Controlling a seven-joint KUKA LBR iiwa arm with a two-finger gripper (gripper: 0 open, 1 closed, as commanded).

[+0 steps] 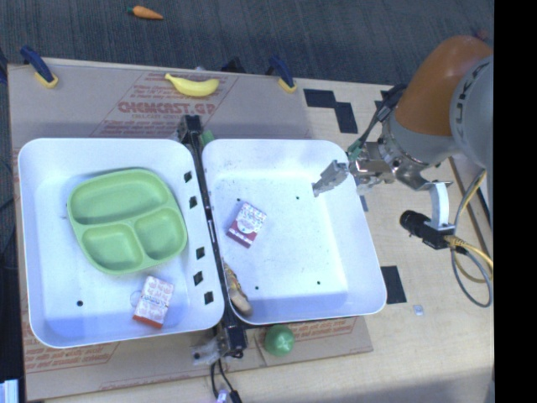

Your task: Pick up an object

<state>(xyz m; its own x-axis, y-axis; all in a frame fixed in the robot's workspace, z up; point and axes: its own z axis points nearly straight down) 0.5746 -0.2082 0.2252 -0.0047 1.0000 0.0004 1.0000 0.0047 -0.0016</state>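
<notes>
My gripper [329,179] hangs over the right edge of the right bin [352,250], with nothing visibly in it. A small red and white carton [247,224] lies flat in the left half of that bin, well to the left of the gripper and a little nearer the front. A tan, peanut-like piece [237,294] rests against the bin's front left corner. In the left bin [33,225] sit a green divided plate [127,219] and a second red and white carton [153,300] near the front.
A yellow banana [193,83] lies on the cardboard behind the bins. A green ball [279,340] sits in front of the right bin. An orange carrot [147,12] lies on the floor far back. Blue clamps [39,65] grip the cardboard's rear edge.
</notes>
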